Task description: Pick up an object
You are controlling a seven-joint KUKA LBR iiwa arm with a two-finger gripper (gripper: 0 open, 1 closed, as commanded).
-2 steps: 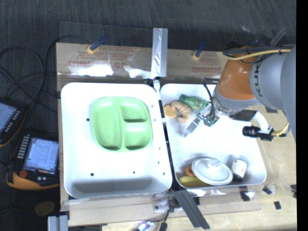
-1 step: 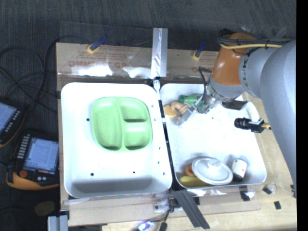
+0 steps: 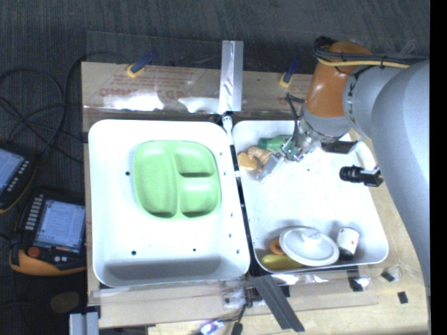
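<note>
My gripper (image 3: pixel 274 160) hangs low over the back left corner of the right bin (image 3: pixel 328 201), reaching in from the right. Just to its left lies a tan, rounded object (image 3: pixel 248 160), and a green object (image 3: pixel 273 144) sits right behind the gripper, close to or touching it. Nothing can be made out held in the gripper. At the front of the same bin rest a white round dish (image 3: pixel 309 246), a yellow object (image 3: pixel 276 261) partly under it, and a small white and brown cup (image 3: pixel 348 240).
The left bin (image 3: pixel 112 250) holds a green divided plate (image 3: pixel 177 177). A raised wall (image 3: pixel 237 187) separates the two bins. The arm's grey body covers the right side of the bench.
</note>
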